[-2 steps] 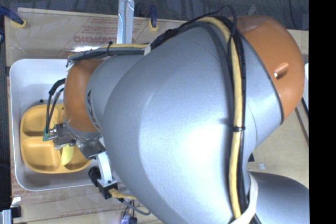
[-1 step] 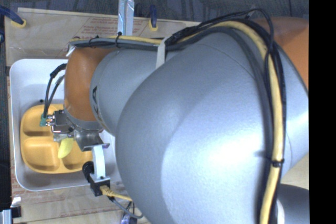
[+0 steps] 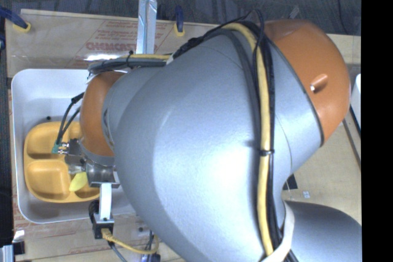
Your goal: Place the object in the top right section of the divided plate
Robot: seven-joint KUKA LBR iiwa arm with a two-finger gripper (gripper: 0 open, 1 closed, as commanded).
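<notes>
A small yellow-green object (image 3: pixel 78 181) lies just left of my gripper (image 3: pixel 86 173), on the yellow divided plate (image 3: pixel 43 159). It looks light, maybe soft (just a guess), so I'd pinch its middle.

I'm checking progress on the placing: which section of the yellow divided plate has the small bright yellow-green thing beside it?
The lower section, nearest the view's bottom edge: the yellow-green object sits at its right rim, by the arm's wrist. The upper section shows only bare yellow.
</notes>
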